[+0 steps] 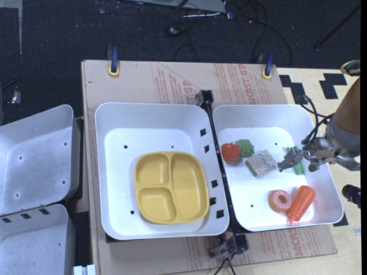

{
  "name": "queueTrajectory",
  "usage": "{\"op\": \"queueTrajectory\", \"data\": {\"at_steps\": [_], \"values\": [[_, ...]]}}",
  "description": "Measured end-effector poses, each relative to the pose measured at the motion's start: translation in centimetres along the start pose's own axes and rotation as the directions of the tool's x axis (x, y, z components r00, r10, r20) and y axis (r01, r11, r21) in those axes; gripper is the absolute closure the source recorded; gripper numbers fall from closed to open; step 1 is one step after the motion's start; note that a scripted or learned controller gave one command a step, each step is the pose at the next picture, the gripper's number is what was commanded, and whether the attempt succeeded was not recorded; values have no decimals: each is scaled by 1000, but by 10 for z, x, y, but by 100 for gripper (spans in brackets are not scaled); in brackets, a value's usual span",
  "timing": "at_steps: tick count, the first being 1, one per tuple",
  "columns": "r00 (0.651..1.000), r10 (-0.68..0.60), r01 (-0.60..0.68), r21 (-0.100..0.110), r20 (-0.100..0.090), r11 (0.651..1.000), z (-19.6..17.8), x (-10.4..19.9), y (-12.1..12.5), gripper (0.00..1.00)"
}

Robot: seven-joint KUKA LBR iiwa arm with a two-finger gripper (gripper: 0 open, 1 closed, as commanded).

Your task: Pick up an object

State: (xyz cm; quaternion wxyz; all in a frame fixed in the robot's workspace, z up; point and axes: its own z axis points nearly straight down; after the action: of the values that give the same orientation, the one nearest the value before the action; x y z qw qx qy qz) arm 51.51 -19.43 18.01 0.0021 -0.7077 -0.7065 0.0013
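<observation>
The right bin holds several toy items. A red tomato-like piece lies beside a green broccoli piece. Right of them is a speckled grey-green block. A pink donut and an orange carrot lie near the front. My gripper reaches in from the right and hangs low over the bin's right side, just right of the block. A small green piece shows at the gripper's tip, partly hidden by it.
The left bin holds a yellow three-compartment tray. A black divider runs between the bins. The arm's grey and orange wrist stands over the right bin's right wall. Another white bin sits off the bench at the left.
</observation>
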Motion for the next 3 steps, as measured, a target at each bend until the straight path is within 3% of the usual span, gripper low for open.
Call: {"op": "queueTrajectory", "data": {"at_steps": [1, 2, 3], "values": [[1000, 0, 0, 1, -1, 1000, 55, -1, -11, 0], [1000, 0, 0, -5, 2, 1000, 42, -1, -9, 100], [1000, -5, 5, -10, 4, 1000, -20, -2, -3, 100]]}}
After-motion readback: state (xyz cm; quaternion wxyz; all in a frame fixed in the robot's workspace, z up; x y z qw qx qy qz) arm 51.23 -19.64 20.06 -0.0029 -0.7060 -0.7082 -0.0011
